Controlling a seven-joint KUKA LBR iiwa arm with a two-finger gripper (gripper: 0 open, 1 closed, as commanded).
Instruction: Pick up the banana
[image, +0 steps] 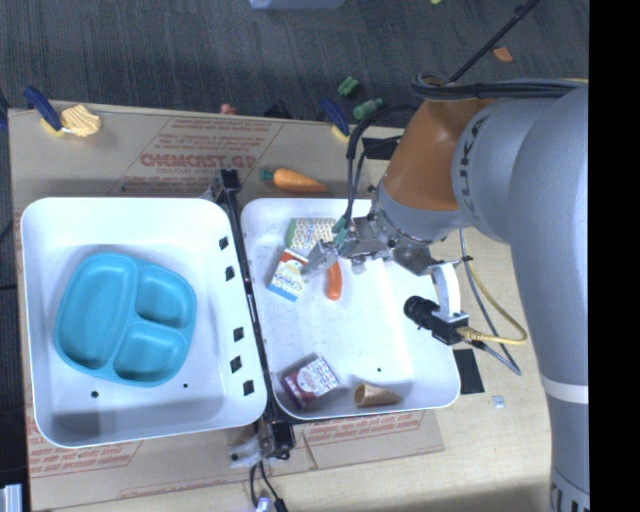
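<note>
Handling (judged): a toy banana is light, stiff and smooth. Grasp it across the middle, at right angles to its curve.

Location: cannot be confirmed. The nearest candidate is a tan tapered item (378, 395), well apart from the gripper (335, 256), toward the right bin's (425, 345) near wall.

Gripper: opening cannot be determined. It hangs just above an orange-red item (333, 282), and nothing is seen held.

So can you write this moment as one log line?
two-finger gripper: over right white bin | small orange carrot-shaped toy: below gripper | banana: unseen
</note>
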